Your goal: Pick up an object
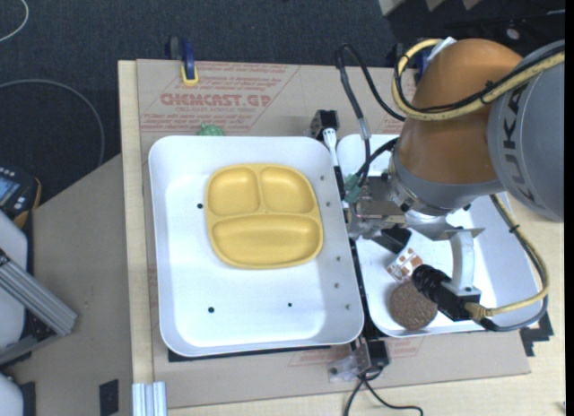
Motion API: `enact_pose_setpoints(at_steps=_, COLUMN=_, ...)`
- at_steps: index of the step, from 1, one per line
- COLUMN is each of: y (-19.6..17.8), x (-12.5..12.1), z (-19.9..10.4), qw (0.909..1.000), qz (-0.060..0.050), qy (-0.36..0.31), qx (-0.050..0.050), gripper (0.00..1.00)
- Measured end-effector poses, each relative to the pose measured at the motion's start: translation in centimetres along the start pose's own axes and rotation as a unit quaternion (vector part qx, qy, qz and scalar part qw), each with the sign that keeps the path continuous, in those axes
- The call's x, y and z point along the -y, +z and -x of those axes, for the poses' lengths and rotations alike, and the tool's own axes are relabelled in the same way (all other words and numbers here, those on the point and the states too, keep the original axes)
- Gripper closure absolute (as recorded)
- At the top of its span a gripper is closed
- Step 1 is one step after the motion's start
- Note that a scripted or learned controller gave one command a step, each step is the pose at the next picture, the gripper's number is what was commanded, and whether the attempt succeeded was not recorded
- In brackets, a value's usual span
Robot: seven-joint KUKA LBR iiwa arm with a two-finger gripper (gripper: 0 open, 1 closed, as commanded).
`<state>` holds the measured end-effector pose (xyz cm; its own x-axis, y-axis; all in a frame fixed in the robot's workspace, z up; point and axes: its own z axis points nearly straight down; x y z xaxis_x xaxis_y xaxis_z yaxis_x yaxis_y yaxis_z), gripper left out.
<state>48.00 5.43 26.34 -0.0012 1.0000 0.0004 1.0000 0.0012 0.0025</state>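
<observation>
At the shared wall between the two bins, the gripper (369, 224) sits under the orange wrist housing (453, 109), which covers most of it from above. I cannot tell how far the gripper is open, nor whether it has hold of anything; treat it as unconfirmed.

Candidate objects, in order of closeness to the gripper:

1. Small white-and-orange block (404, 264). It lies in the right bin (507, 262), just beside the gripper, toward the near edge and slightly to the view's right. It appears to lie tilted, with its long axis on a diagonal, but it is too small to read with confidence.
2. Brown disc (413, 307). It lies in the same bin, just past the block toward the near rim. It is round and flat, so it has no long axis and no pointing direction; any approach angle should serve equally.
3. Yellow divided plate (265, 215). It lies flat in the left bin (179, 253), across the wall to the view's left. Its long axis runs left to right in the view, slightly skewed. The single large compartment faces the near edge and the two small compartments face the far edge.

My judgement: the coming move turns on a short shift toward the near edge for the block or the disc.
</observation>
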Motion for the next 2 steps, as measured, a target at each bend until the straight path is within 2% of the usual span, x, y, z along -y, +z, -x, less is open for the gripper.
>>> enact_pose_setpoints(at_steps=1, y=-6.5, x=0.0, z=-3.9, qw=1.0, qz=0.002, qy=-0.002, qx=-0.001, gripper=1.0)
enact_pose_setpoints(at_steps=2, y=-23.3, x=-0.1, z=-3.1, qw=1.0, qz=0.009, qy=0.0, qx=-0.002, gripper=1.0)
